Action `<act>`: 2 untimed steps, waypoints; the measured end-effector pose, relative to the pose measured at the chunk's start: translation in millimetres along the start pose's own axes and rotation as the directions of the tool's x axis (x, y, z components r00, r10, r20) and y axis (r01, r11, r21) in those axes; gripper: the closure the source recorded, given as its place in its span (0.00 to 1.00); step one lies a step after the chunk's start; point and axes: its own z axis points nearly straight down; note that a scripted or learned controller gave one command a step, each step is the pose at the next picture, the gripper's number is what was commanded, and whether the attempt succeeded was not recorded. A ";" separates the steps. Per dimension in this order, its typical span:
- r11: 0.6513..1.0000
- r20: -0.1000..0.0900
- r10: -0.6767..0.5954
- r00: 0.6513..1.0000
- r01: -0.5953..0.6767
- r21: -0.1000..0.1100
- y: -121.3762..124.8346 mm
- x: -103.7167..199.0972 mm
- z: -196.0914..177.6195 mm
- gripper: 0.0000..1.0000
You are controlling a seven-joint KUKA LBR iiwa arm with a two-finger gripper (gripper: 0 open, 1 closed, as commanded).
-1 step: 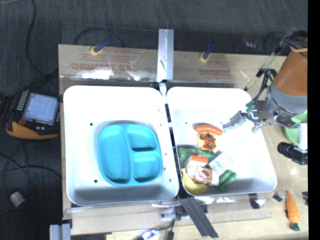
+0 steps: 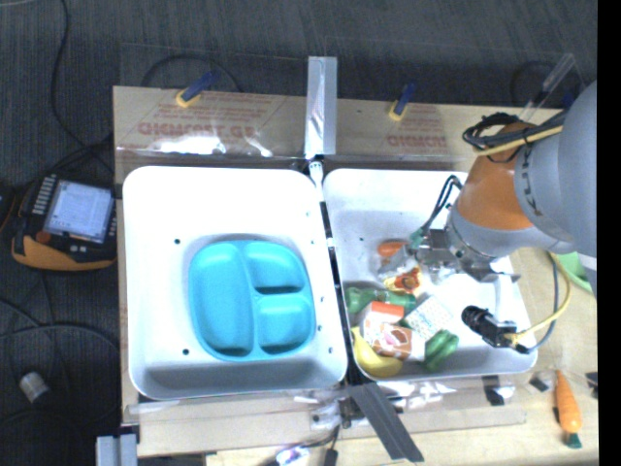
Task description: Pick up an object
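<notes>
**Q:** One arm, one tool — where is it, and is it holding anything?

**A:** The tool sits low in the right bin, at the end of the grey arm reaching in from the right. It hangs just above a small orange-and-yellow toy. Whether it is spread or closed cannot be told; nothing is seen held in it.

**Q:** What lies around it?

**A:** A heap of small play-food pieces fills the near part of that bin. An orange piece lies just left of the tool. Below are a green piece, a red-and-white packet, a white card, a yellow banana and a green pepper, many touching or overlapping.

**Q:** How would they handle?

**A:** Probably light, hard and smooth, so likely slippery. The orange piece stands clearest of the heap and looks easiest to pinch across its narrow width.

**Q:** And the other bin?

**A:** The left bin holds a blue divided tray with three compartments. Both bins rest on the counter.
</notes>
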 end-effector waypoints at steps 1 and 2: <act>1.000 -0.001 0.001 1.000 -0.001 0.003 -0.7 -0.5 -8.4 1.00; 0.999 0.002 0.053 0.999 -0.053 0.002 -16.9 13.2 -125.3 1.00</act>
